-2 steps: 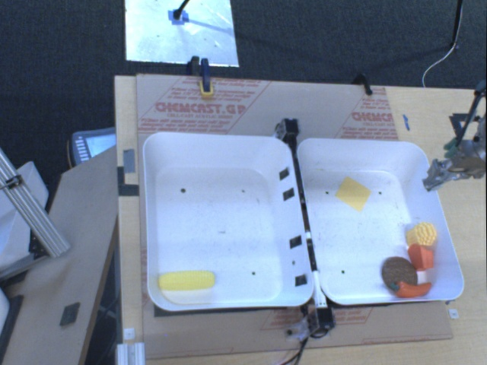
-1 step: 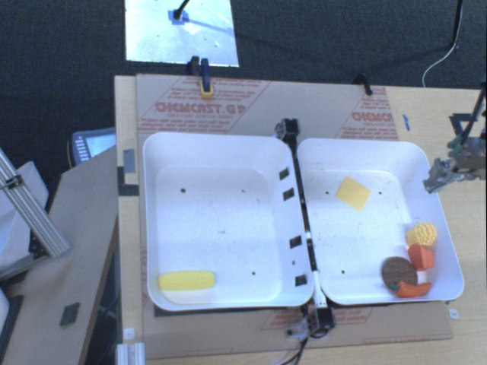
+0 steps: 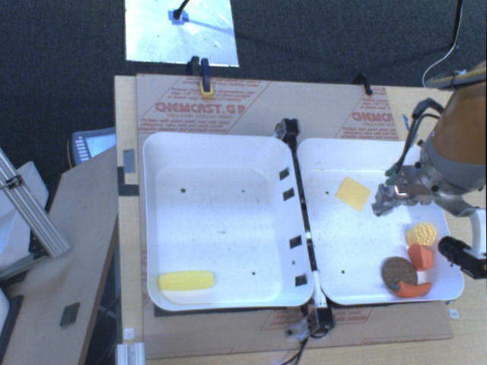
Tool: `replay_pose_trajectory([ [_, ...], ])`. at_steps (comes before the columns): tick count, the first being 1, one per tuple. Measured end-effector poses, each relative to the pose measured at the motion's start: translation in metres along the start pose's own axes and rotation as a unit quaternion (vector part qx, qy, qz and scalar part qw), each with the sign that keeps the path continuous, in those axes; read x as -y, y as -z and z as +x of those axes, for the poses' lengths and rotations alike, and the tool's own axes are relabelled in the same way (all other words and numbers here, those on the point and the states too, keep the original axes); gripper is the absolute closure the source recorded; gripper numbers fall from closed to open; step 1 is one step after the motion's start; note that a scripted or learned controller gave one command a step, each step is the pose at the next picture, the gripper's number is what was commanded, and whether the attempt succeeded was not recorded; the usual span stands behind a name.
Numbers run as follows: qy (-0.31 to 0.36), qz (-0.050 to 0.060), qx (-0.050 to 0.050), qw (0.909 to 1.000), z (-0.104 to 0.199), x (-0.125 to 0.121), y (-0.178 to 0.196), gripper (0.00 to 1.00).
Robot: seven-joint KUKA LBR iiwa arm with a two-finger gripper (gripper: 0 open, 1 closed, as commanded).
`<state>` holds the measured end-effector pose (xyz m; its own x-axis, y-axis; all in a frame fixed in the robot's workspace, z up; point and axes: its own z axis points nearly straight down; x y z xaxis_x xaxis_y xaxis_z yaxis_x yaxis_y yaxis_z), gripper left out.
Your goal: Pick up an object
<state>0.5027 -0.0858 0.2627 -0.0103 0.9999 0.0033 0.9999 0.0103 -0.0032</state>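
My gripper [image 3: 386, 200] hangs over the right bin [image 3: 335, 280], just right of a flat yellow square [image 3: 353, 193] that lies on the bin floor. Nothing shows between its fingers. Near the bin's front right corner sit a yellow corn-like piece [image 3: 423, 233], a small red piece [image 3: 421, 256], a brown round piece [image 3: 396, 272] and an orange carrot-like piece [image 3: 415, 288], bunched together. In the left bin [image 3: 221, 150] a yellow oblong piece [image 3: 186, 280] lies at the front left corner.
A black divider with clips [image 3: 297, 204] runs between the two bins. The arm's orange band [image 3: 466, 124] fills the right edge above the gripper. A black part [image 3: 459, 253] juts in by the right bin's rim.
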Motion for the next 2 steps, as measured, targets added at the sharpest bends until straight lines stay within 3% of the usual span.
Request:
replay_pose_trajectory([
  [1,-0.009,-0.009,0.006,0.9999,-0.099,0.005,0.118,1.0],
  [2,-0.001,0.003,-0.001,1.0,-0.039,0.017,0.004,1.0],
])
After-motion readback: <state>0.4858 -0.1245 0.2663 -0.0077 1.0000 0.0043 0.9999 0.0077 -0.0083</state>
